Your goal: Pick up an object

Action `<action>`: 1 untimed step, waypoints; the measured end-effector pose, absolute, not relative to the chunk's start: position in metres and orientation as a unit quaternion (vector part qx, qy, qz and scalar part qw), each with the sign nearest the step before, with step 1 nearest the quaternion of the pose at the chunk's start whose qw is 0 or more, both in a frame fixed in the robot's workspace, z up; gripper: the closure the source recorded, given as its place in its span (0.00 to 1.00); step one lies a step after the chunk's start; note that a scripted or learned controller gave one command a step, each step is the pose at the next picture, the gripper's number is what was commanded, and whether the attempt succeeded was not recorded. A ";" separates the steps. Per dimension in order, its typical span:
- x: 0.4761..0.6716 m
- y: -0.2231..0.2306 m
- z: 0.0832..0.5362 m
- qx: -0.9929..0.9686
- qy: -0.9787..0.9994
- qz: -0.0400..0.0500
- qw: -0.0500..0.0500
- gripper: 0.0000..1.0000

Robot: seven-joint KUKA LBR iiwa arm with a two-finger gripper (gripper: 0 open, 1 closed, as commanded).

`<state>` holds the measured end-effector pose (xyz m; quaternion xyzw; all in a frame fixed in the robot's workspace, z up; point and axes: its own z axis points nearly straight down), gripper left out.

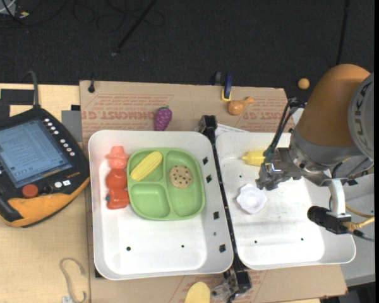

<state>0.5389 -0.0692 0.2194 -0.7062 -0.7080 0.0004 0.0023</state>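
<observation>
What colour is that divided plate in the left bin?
Green: the divided plate shows plainly in the camera view.

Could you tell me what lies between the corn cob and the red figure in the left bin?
The camera view shows only the green tray's rim between the corn cob and the red figure.

so the arm (341,115) comes in from the right side, big grey body with the orange band sitting high up near the top right, wrist angled down and to the left. The gripper (267,180) hangs low at the end of it, dark and kinda blurry, so the tip is hard to make out. There's a black cable running up from the wrist area, and a light grey link curving off lower right
</observation>
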 end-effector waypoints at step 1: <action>0.547 -0.026 0.227 -0.706 -0.708 0.000 0.001 1.00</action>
